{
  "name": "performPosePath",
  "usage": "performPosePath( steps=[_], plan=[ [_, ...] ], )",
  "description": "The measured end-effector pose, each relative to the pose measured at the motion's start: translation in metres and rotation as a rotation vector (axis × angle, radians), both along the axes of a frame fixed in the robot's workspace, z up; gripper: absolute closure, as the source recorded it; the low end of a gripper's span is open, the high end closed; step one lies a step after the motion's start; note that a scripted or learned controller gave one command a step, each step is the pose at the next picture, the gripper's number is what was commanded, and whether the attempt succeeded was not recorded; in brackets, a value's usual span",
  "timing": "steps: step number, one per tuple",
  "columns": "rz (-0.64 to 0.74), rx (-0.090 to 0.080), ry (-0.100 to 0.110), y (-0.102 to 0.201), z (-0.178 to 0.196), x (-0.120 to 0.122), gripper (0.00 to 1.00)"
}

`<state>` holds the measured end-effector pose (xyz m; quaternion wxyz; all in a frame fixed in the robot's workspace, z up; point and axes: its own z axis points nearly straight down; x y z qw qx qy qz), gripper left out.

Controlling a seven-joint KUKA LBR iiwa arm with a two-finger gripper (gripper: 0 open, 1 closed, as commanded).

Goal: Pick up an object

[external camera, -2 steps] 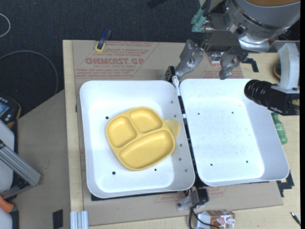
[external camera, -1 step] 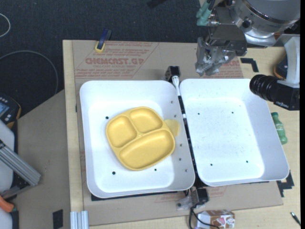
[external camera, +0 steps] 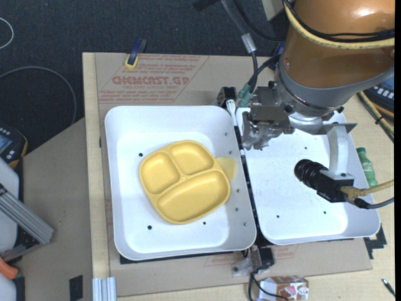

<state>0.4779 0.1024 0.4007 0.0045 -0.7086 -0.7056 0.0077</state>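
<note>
A yellow divided plate with three compartments lies in the middle of the left bin. A small pale yellow piece pokes out at the plate's right edge, close to the bin wall. My gripper hangs low over the far left corner of the right bin, beside the divide between the two bins, with nothing visibly held. A green object lies along the right bin's right rim, partly hidden by the arm's hardware.
Both bins rest on a cardboard sheet with red lettering. A blue and yellow clamp sits at its far edge, and a small brown packet lies in front of the bins. The big orange wrist hangs over the right bin's far side.
</note>
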Motion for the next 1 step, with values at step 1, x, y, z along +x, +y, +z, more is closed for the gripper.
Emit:
performPosePath(
  steps=[1],
  plan=[
    [0.004,0.005,-0.021,0.0018,0.0191,0.0021,1.0]
  ],
)
